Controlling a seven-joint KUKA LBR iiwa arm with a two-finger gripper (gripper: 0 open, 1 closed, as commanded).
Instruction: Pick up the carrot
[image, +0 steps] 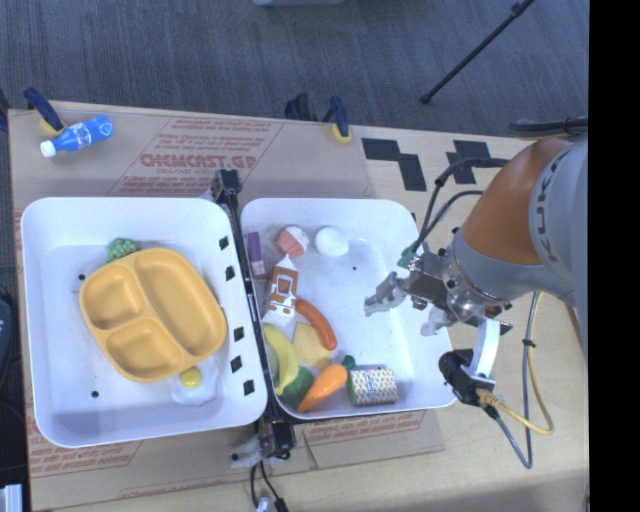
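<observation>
You see the orange toy carrot (324, 386) in the right shallow white bin (375, 222), near its front, maybe touching the small round printed can (371, 385).

The carrot (324, 386) is orange with a green top, a short tapered toy shape. It lies flat on the floor of the right bin (395, 215), near that bin's front wall, tilted so its pointed tip aims toward the front left and its green end points up and right. It rests just beside a banana (281, 358) on its left and a small can (371, 384) on its right.
</observation>
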